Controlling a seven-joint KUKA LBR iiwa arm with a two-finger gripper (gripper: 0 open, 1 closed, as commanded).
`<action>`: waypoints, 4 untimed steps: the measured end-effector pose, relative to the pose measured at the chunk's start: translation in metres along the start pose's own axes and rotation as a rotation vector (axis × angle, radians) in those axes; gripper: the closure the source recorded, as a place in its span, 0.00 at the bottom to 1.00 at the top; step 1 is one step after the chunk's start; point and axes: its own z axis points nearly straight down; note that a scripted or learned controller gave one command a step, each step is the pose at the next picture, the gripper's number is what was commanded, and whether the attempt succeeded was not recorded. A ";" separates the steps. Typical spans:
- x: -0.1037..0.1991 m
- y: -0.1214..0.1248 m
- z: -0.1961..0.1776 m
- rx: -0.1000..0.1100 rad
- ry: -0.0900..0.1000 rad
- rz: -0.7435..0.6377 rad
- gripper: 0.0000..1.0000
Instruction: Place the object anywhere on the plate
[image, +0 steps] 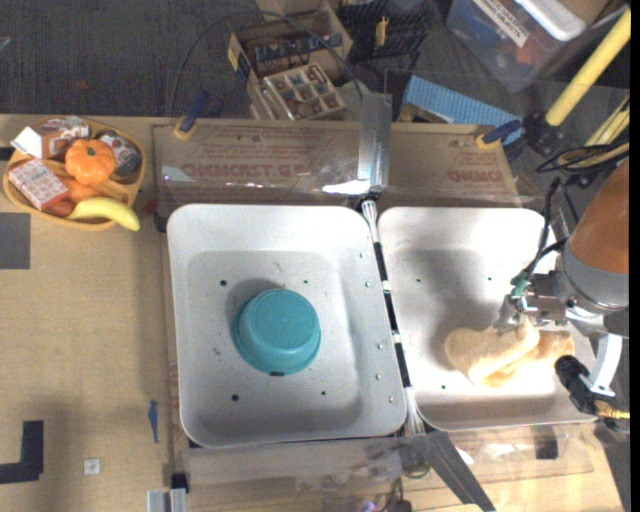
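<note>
Reaching in over the right shallow white bin (440, 250), the grey arm's two-finger gripper (522, 312) hangs just above the pale tan, lumpy, bread-like object (488, 352), which lies on that bin's floor toward its near right corner. Whether the tool touches or grips the object cannot be told. Left of that bin, the teal round upturned plate (278, 330) sits in the left white bin (200, 250).

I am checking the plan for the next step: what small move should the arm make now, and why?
Probably lower the hand a little onto the pale object and try to grasp it. The object lies in the right bin, just beside the hand, while the teal plate sits in the left bin.
</note>
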 end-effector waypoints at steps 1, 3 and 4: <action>0.000 0.001 -0.050 -0.001 0.000 -0.002 1.00; 0.102 -0.004 -0.056 -0.002 0.000 -0.803 1.00; 0.143 0.005 -0.053 -0.006 -0.002 -1.200 1.00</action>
